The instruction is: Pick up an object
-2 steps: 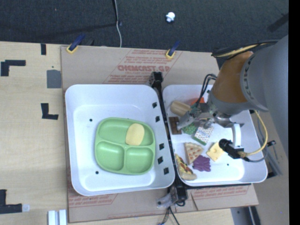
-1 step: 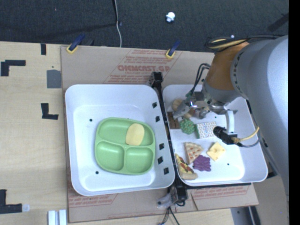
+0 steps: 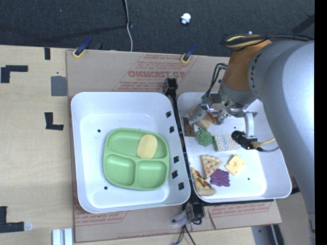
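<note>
The right bin [image 3: 273,180] holds several toy food pieces. A green piece [image 3: 204,137] lies beside a pale speckled square [image 3: 225,142]. Nearer the front are a pizza slice [image 3: 209,163], a yellow cheese wedge [image 3: 235,165], purple grapes [image 3: 220,177] and a long bun-like piece [image 3: 202,184]. My gripper [image 3: 203,116] is down in the bin's far left corner, just above the green piece and over a tan and brown piece [image 3: 191,126] by the bin wall. The gripper body hides what lies directly under it.
The left bin [image 3: 87,137] holds a green divided plate [image 3: 122,170] with a yellow oval piece [image 3: 147,146] in its far right compartment. A black divider with clips [image 3: 176,137] runs between the bins. The arm's grey body covers the right bin's far right side.
</note>
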Tool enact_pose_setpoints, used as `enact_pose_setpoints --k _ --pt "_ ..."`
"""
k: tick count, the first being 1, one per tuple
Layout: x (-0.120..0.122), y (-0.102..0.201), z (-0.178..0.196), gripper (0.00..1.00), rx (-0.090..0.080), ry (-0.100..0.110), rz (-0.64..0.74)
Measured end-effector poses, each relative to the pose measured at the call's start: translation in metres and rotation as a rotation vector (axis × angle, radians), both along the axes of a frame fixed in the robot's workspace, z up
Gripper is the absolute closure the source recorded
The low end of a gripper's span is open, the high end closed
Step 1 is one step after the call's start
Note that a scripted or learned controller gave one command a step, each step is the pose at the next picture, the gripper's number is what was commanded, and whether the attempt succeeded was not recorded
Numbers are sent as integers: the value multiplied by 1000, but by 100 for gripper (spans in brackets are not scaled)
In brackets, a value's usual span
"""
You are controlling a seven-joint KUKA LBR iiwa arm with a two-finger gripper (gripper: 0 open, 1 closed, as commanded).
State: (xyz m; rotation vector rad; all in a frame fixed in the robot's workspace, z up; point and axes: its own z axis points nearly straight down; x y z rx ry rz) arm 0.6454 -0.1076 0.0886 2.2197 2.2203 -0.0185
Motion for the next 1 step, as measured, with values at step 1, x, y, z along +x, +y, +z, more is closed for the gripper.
enact_pose_setpoints --k 1 --pt "-1 4 8 100 8 6 0"
